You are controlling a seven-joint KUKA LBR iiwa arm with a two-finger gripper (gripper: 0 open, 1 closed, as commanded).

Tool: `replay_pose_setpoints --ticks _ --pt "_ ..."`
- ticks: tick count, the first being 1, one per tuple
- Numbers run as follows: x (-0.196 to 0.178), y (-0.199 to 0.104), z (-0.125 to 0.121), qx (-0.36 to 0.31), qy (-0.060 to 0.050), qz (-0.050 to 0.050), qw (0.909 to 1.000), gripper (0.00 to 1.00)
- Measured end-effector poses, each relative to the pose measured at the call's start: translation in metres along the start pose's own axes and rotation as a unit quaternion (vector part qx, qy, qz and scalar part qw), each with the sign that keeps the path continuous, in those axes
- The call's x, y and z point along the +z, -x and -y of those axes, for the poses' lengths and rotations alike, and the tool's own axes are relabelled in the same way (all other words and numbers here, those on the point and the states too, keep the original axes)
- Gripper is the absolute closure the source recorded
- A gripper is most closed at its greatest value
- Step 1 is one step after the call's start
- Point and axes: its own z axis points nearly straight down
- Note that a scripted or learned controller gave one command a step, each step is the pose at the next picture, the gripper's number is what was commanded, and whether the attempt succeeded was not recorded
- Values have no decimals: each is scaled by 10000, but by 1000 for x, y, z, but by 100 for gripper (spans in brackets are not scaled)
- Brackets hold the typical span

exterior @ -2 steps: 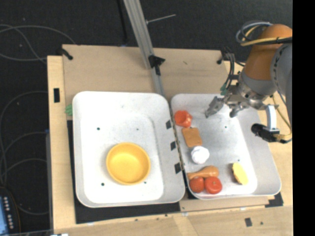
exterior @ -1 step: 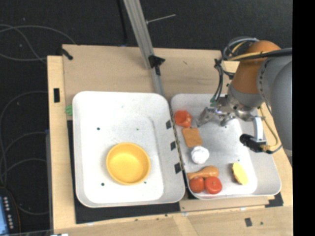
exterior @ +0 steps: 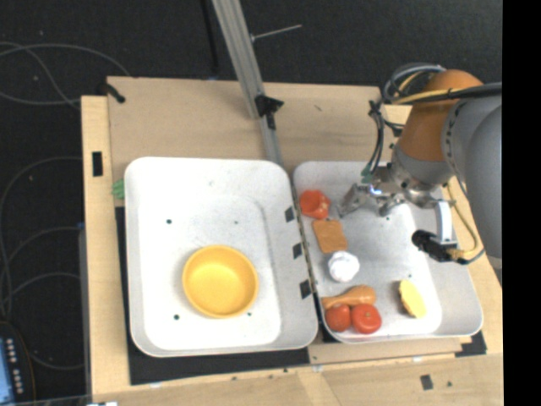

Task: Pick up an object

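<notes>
The arm (exterior: 452,134) comes in from the right and hangs over the upper part of the right bin (exterior: 461,311). Its gripper (exterior: 369,200) points toward the bin's left side, and the metal fingers (exterior: 353,200) look spread with nothing between them, though the view is coarse there and I would not swear to the exact gap.

The objects in the right bin crowd its left wall and its near edge. A small red-orange piece (exterior: 314,203) sits highest, close to the wall and just left of the gripper. Below it lies a tan rectangular piece (exterior: 330,235), then a white rounded object (exterior: 343,267) just beneath. Nearer the front rim an orange carrot-like piece (exterior: 350,296) lies across, with two red tomato-like pieces (exterior: 354,318) touching one another right under it. A yellow piece (exterior: 412,299) lies apart to the right, near the front rim.

The middle and right of this bin's floor are bare white, so there is open room between the gripper and the yellow piece. A black cable connector (exterior: 427,242) hangs over that side.

The left bin (exterior: 161,184) holds a yellow bowl (exterior: 220,281) toward its front, well clear of all four walls.
</notes>
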Motion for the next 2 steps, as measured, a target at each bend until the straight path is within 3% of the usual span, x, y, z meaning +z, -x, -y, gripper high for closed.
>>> replay_pose_setpoints --ticks 1,2 --pt "-12 0 -1 -1 15 0 10000 100" --pt "-56 5 -2 9 33 -11 10000 100"
